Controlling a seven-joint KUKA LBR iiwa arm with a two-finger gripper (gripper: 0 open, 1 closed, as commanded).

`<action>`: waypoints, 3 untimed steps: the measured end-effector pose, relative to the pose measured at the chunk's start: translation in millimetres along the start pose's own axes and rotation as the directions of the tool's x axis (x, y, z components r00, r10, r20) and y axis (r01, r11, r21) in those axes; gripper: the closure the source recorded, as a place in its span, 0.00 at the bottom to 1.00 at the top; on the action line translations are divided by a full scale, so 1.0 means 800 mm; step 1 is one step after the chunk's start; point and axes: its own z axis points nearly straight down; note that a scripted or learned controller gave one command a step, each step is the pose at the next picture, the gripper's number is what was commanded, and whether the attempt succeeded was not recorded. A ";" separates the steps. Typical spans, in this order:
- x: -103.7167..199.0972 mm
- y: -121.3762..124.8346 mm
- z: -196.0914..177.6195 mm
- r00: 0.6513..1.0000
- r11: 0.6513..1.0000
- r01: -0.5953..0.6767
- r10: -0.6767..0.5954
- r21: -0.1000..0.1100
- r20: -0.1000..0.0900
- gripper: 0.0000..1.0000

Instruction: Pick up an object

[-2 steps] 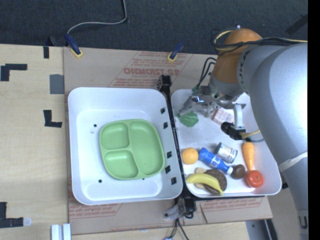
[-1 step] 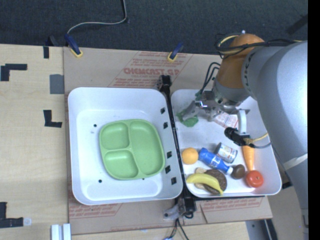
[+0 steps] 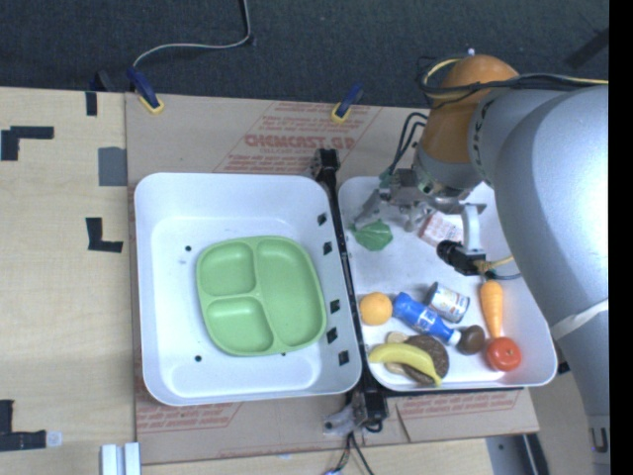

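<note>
Green piece (image 3: 374,235) lies below the gripper (image 3: 388,204); jaw state cannot be told. Approach step; next: descend, close.

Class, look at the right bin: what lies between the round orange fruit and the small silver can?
In the camera view, a blue bottle lies between the round orange fruit and the small silver can, slanting down toward the right.

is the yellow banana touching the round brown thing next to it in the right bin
Touching. In the camera view the yellow banana lies across the round brown object, overlapping its lower edge with no gap.
</note>
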 end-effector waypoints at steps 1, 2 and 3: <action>0.001 0.000 0.000 1.000 1.000 -0.001 0.001 0.000 0.002 0.00; 0.001 0.000 0.000 1.000 1.000 -0.001 0.001 0.000 0.002 0.00; 0.004 -0.002 0.000 1.000 1.000 -0.002 0.002 -0.003 0.001 0.00</action>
